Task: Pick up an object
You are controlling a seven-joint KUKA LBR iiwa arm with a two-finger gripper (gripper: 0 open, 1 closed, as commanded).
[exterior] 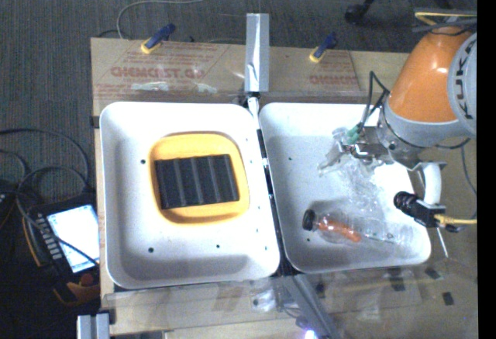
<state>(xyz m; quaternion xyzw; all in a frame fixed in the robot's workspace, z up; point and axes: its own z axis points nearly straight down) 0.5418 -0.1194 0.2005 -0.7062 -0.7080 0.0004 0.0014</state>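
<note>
Nearest the viewer, at the front of the right bin [294, 244], a clear plastic bottle [353, 229] lies on its side. It has a dark cap pointing toward the left bin and something orange inside its neck end. Its body is see-through and glossy, so its outline blurs into the white floor. It looks light and slippery, likely to roll or skid if pushed from one side.

Just behind it, a crumpled piece of clear plastic wrap [358, 178] rises toward the middle of the bin. The gripper [363, 147] sits over the upper end of that wrap, low in the bin, at the end of the grey arm with its orange band [430, 81] reaching in from the right. Whether it is spread or closed, and whether it has hold of anything, cannot be told: the metal parts and the clear film merge together here.

The main risk, judged from this layout, is that a close catches only loose film, which could slip free or drag the bottle. The bottle could also roll away against the bin wall.

Farther left, the left bin [124, 136] holds a yellow tray with a dark ribbed insert [198, 178], well apart from the gripper.
</note>
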